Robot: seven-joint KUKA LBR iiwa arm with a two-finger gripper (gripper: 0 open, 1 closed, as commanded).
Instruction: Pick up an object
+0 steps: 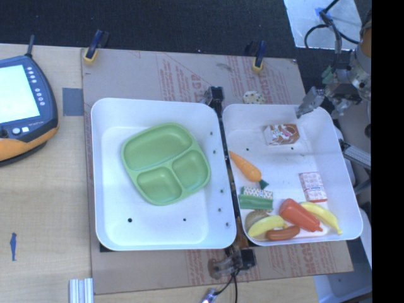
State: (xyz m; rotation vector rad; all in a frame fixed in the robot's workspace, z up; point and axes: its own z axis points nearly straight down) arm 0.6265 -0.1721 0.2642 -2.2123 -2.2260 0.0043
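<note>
Grey metal tool, black cables, possibly an orange band.

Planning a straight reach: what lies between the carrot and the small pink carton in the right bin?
Nothing: in the camera view, bare white bin floor separates the carrot from the pink carton.

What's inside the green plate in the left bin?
The green plate has three compartments, and all of them look bare. It lies in the left bin. Whatever is under the plate is covered.
</note>
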